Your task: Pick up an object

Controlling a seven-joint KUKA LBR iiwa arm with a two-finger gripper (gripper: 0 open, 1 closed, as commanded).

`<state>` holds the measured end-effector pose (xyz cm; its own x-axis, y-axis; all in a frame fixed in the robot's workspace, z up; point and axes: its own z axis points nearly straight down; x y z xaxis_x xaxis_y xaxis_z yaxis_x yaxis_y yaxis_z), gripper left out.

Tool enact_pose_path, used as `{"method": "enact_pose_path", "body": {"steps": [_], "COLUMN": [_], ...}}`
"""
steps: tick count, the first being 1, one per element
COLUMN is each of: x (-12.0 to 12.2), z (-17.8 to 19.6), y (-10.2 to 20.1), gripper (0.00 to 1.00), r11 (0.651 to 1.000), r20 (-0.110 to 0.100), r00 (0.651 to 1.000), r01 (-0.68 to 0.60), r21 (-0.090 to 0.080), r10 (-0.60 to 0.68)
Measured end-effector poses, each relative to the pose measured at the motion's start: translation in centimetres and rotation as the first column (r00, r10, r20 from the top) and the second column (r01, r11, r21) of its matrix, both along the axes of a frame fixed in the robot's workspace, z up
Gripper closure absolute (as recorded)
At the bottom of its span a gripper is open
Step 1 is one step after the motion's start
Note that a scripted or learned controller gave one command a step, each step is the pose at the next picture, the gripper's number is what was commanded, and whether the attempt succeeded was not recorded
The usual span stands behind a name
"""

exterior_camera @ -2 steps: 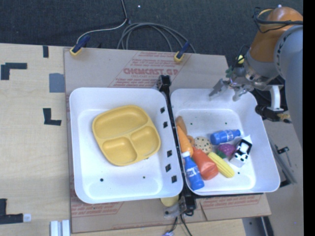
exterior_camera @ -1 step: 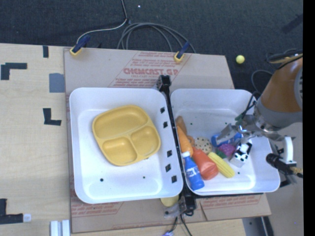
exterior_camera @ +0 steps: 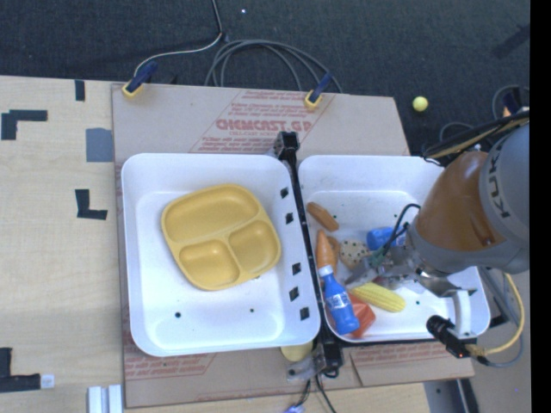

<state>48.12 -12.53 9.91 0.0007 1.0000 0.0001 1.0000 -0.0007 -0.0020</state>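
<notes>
The right bin [exterior_camera: 362, 175] holds several small items. A brown sausage [exterior_camera: 324, 217] lies near its left wall. Below it are an orange carrot [exterior_camera: 325, 250] and a blue bottle [exterior_camera: 338, 299] with a white label. A yellow corn cob [exterior_camera: 379, 297] rests beside a red piece [exterior_camera: 364, 318]. A blue object [exterior_camera: 380, 237] sits further right, just above my gripper [exterior_camera: 380, 269]. The gripper is low inside this bin, over the middle of the pile, just above the corn cob. The grey arm with its orange band [exterior_camera: 456, 209] covers the bin's right side.
The left bin [exterior_camera: 146, 317] holds a yellow divided plate [exterior_camera: 220, 235]. A black divider with clips [exterior_camera: 297, 231] runs between the bins. Cables loop behind the bench, and a small yellow ball [exterior_camera: 419, 104] lies on the dark floor at the upper right.
</notes>
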Motion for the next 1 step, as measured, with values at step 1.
{"method": "enact_pose_path", "body": {"steps": [1], "x": [0.68], "z": [-1.13], "y": [2.49], "gripper": [0.0], "r11": [1.0], "r20": [0.022], "r00": [1.0], "r01": [0.008], "r21": [-0.017], "r10": [-0.008]}}
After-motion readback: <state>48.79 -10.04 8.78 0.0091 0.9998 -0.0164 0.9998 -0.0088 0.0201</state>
